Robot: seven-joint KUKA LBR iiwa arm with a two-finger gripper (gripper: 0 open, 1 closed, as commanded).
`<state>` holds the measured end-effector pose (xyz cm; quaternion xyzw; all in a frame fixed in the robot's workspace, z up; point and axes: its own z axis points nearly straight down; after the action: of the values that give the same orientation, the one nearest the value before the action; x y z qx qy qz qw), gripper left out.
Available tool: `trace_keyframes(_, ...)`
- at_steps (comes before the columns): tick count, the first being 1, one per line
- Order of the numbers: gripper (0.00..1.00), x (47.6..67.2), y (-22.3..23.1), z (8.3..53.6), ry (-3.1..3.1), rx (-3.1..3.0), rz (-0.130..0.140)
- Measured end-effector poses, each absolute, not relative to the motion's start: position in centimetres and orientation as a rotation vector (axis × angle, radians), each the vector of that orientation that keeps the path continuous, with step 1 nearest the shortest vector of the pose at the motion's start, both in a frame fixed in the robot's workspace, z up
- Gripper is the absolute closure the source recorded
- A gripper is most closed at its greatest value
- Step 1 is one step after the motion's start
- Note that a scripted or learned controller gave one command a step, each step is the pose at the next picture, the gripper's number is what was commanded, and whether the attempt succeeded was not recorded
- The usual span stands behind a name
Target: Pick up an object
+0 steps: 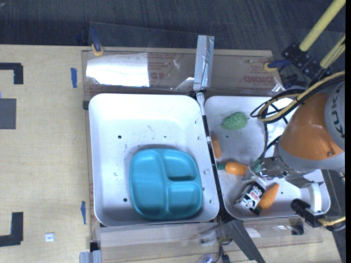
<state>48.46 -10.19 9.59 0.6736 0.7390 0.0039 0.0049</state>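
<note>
Gripper [262, 169] hangs low in the right bin [249, 141], hidden under the wrist, so its state cannot be told. Just beside it lie an orange piece [236, 169], a carrot [268, 196] and a black-and-white toy [251, 197]. A green lump [235, 121] sits farther back. Left bin [109, 125] holds a blue tray [165, 183].

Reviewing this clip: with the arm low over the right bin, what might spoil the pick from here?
The small black-and-white object touches an orange carrot-shaped piece, so a grasp may catch both or neither. The end effector sits beside another orange piece and could knock it. Things lie near the white right bin's wall, crowding approach.
</note>
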Motion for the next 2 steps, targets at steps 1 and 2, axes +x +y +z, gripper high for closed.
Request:
trace_keyframes(1, 1.0, 57.85, -6.11, 18.53, 2.335, 2.099, 0.005)
trace_keyframes(2, 0.0, 57.63, -6.33, 18.17, 2.335, 2.107, -0.005)
